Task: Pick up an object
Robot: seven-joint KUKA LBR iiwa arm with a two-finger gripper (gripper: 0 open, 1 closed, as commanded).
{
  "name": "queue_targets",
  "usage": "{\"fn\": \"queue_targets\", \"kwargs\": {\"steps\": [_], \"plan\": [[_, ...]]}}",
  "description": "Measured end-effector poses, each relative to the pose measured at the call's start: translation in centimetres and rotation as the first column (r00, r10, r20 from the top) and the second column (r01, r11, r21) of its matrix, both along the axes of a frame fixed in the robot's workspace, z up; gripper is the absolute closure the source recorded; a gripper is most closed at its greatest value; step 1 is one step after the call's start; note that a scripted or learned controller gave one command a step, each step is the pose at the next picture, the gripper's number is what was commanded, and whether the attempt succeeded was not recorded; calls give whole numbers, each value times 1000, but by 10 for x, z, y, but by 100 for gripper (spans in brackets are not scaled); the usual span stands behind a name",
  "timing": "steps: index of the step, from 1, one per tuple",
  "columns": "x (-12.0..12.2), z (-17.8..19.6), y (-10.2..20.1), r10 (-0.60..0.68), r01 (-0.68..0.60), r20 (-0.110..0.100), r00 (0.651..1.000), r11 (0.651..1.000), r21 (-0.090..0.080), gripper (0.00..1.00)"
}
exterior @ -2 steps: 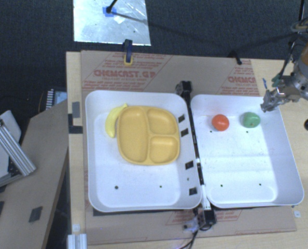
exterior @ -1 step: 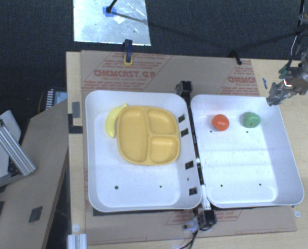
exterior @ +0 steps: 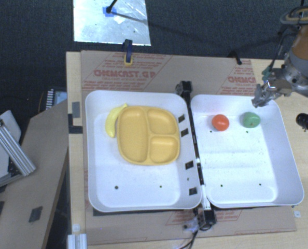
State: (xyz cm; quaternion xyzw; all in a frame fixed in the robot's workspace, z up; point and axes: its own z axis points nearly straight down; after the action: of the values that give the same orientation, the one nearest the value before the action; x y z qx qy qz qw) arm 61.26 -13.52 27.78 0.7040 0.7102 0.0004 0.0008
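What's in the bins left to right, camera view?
banana → yellow divided plate → orange-red ball → green ball, with the gripper just above the green ball in the picture.

Two bins side by side on the bench (exterior: 76,201).
Left bin (exterior: 138,191): divided plate (exterior: 146,135), banana (exterior: 112,120) touching its left. Right bin (exterior: 247,175): tomato (exterior: 220,122) left of ball (exterior: 251,120).

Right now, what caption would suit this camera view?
Gripper above right bin, near green ball and orange ball; yellow tray in left bin.
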Motion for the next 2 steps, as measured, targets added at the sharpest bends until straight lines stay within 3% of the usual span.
{"fn": "queue_targets", "kwargs": {"steps": [2], "plan": [[-16, -35, 111, 2, -2, -1, 1000, 1000, 3, 100]]}}
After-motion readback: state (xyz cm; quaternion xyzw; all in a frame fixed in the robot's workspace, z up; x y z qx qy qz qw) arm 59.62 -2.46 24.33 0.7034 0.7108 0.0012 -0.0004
